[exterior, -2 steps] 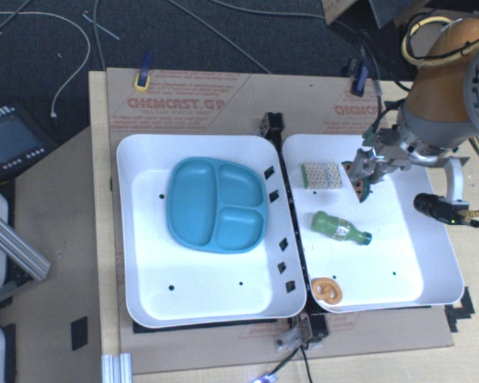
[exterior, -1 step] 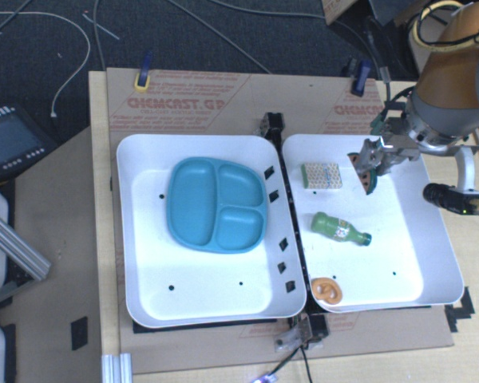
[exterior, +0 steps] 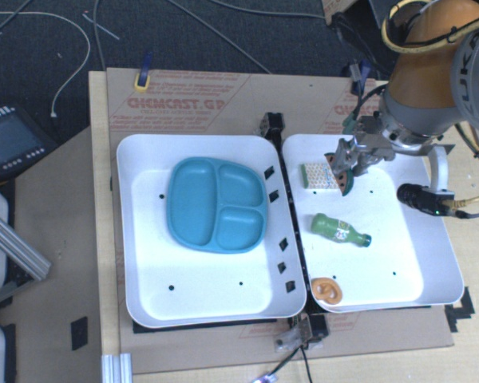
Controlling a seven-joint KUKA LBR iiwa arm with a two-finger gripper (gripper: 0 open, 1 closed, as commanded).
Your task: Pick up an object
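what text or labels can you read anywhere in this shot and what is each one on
"CHEMCAST GP", in faded red print, on the brown board behind the left bin; it seems to repeat at the board's right end, too cut off to read.
The label on the green bottle is too small to read.
The pattern on the small card by the tool is too blurred to read.

You see the gripper (exterior: 342, 174) low in the right bin (exterior: 431, 254), upper centre-right of the frame, right at a small green-and-white sponge (exterior: 317, 175). Below it lies a green bottle (exterior: 340, 230), and a small orange ring (exterior: 328, 290) near the bottom rim. A blue divided plate (exterior: 217, 204) sits in the left bin (exterior: 144, 238).
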